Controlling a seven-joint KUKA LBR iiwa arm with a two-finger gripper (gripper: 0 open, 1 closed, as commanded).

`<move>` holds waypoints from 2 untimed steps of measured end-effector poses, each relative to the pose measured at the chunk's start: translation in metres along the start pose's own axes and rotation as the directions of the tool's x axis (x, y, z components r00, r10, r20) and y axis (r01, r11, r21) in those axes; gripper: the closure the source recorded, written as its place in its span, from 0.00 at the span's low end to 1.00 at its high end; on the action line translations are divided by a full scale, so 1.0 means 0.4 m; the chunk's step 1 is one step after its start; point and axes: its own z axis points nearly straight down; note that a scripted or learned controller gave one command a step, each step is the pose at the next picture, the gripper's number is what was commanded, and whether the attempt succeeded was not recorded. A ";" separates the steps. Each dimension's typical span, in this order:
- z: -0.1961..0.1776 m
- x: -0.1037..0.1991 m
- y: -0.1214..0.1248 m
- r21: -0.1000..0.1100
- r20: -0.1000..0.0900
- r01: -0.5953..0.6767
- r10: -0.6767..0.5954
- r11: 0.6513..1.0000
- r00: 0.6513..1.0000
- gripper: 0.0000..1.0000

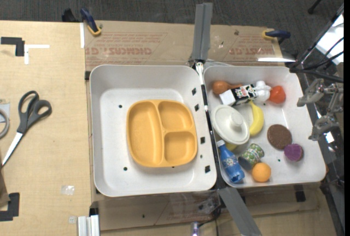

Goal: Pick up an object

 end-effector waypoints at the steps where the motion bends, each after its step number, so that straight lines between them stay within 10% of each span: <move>1: 0.376 -0.165 -0.044 0.000 0.000 -0.118 0.118 0.993 0.993 0.00; 2: 0.483 -0.149 -0.064 0.000 0.002 -0.213 0.213 0.977 0.977 0.00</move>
